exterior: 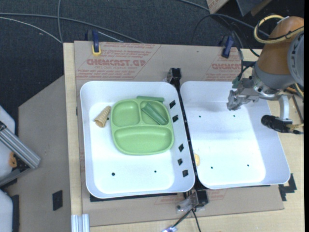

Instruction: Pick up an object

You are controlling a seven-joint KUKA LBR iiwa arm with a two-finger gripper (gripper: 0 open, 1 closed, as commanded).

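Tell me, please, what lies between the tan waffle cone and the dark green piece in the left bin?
In the camera view, the light green divided plate lies between them.

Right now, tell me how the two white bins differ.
The left bin holds a green divided plate, a small waffle cone beside it and a green piece across the plate's upper right compartment; the right bin shows bare white floor. The gripper hangs over the right bin's upper part, while nothing hangs over the left bin. Both are shallow, white and round-cornered, side by side.
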